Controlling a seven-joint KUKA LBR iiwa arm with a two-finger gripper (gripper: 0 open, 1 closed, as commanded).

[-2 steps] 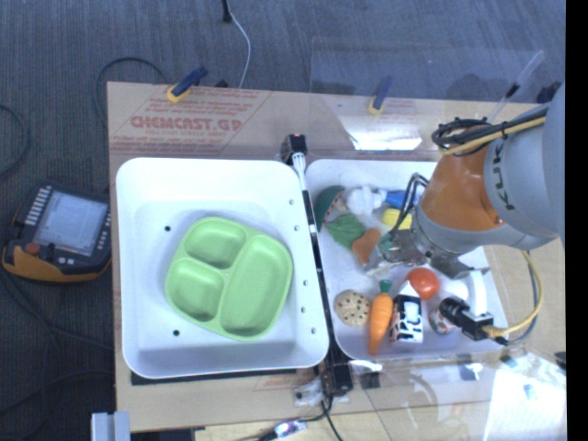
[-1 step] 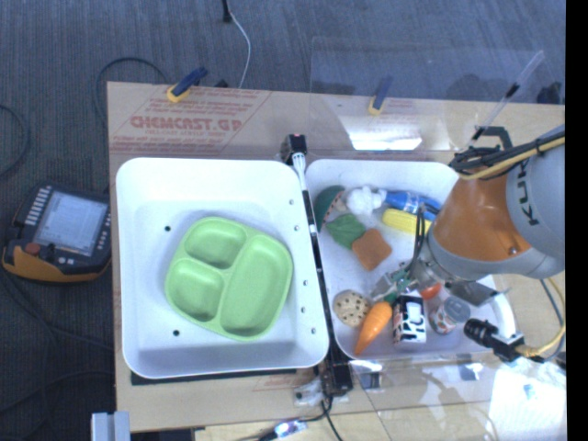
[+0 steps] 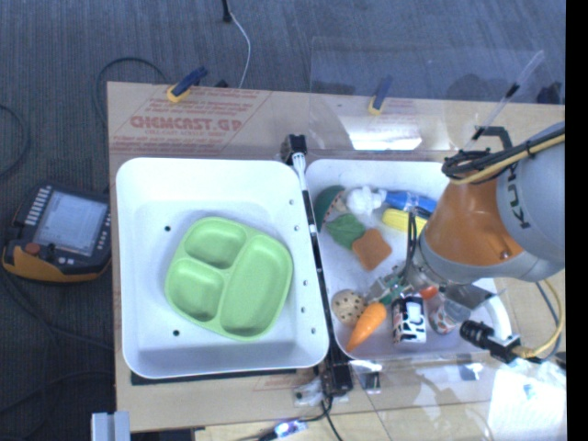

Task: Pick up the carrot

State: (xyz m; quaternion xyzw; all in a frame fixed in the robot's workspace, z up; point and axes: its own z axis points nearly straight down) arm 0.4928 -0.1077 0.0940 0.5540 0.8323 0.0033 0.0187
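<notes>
You saw two white bins of smooth plastic with a soft sheen. The green divided plate looked like glossy moulded plastic. The bench top looked like matt brown cardboard or fibreboard with red print. The carrot had a smooth, slightly shiny orange skin, like a plastic toy. The arm showed smooth grey casing and a satin orange band. The floor was rough dark carpet.

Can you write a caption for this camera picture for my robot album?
Robot arm reaches over a bin of toys, near the carrot; a green plate sits next door.
</notes>
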